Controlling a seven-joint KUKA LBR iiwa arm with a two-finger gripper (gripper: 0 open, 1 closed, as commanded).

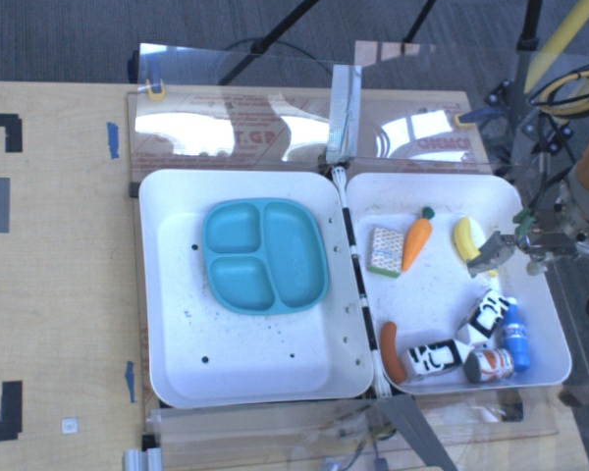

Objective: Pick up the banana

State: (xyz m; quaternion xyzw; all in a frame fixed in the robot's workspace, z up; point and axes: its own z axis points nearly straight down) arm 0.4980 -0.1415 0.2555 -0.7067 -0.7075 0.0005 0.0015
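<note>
The yellow banana (465, 238) lies in the right bin (442, 189), near that bin's right wall and right of the carrot. My gripper (492, 254) reaches in from the right and hovers just to the right of and slightly below the banana, very close to its lower end. I cannot make out any contact between the two. The banana rests on the bin floor.
The right bin also holds a carrot (416, 242), a patterned sponge-like block (386, 250), a sausage (391, 351), two black-and-white cartons (435, 357) (488, 313), a can (489, 363) and a blue bottle (515, 339). A blue divided plate (265, 255) sits in the left bin (167, 292).
</note>
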